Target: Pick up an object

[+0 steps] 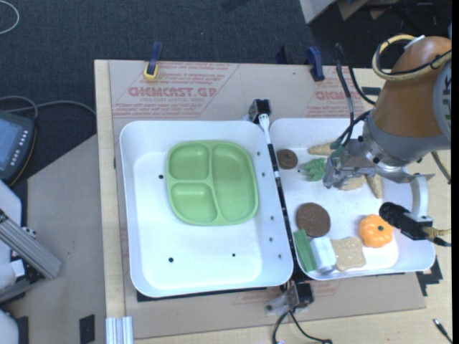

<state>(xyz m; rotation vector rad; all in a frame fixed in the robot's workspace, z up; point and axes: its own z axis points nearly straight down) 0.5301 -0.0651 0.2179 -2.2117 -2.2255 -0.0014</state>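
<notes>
My gripper (338,175) hangs low over the back of the right bin (401,267), next to a green leafy piece (314,168) on its left. A tan, bread-like piece (352,185) lies right under it, and another tan strip (375,185) sits just to the right. The arm's body hides the point where the gripper meets these pieces. Nearer the front are a large brown disc (313,218), an orange pumpkin toy (376,231) and a square cracker (349,253).
The left bin (143,249) holds a green divided plate (212,182). A small brown disc (287,158) and a tan wedge (323,149) lie at the right bin's back left. A green and white item (314,253) rests in its front-left corner.
</notes>
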